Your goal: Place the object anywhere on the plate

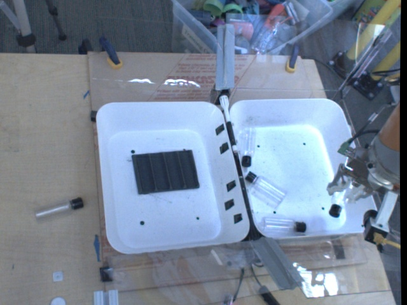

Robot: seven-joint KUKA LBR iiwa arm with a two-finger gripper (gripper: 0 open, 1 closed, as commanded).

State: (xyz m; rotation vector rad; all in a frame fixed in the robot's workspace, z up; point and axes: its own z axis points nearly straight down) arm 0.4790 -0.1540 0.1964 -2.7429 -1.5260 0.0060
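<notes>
Pale plywood is what I see first: the surface [44, 138], and on its left part, outside the bins, a clear vial with a black cap [58, 208] lying on its side. To the right of it sits the left bin [111, 170], white and shallow, and flat on its floor lies the plate [166, 171], a dark ribbed rectangle with nothing on it. Black clips run down the divider between the bins.

In the right bin [318, 116] I count several clear vials. One vial [245, 149] lies close against the divider with its black cap toward me. Another vial [264, 189] lies at a slant near the middle of the floor. A third vial [283, 224] rests along the near wall, cap pointing right.

At the right bin's near right corner the pincer [338, 196] reaches in from the right edge, with a black cap-like piece [334, 211] just below its metal tips. I cannot tell whether it is spread or pressed together, nor whether anything is held.

Behind the bins stands a clear tub of mixed coloured items [254, 5].
</notes>
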